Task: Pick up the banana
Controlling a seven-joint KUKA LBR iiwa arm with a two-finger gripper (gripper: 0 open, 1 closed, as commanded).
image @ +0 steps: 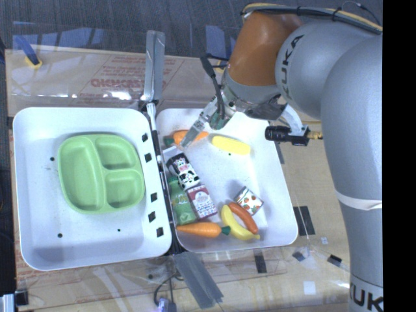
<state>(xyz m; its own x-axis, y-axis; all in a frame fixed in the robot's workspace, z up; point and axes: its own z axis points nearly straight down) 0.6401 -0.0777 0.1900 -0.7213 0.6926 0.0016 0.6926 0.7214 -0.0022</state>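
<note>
One claw [193, 135] hangs over right bin's [276, 194] back-left; finger spread unclear, banana [238, 225] untouched.

- The gripper [193, 134] hangs over the far left part of the right bin [276, 174], its tips just above an orange carrot [184, 137] by the bin's far wall
- A yellow block [230, 145] lies just right of the gripper
- The banana [238, 225] lies near the bin's front edge, with a red-orange piece [245, 216] resting against it and a second carrot [201, 229] to its left
- A cow-print carton [183, 170], a red carton [201, 202] and a green carton [179, 203] sit along the left wall; a small box [249, 201] lies near the banana
- The left bin [39, 239] holds a green divided tray [102, 173]
</note>
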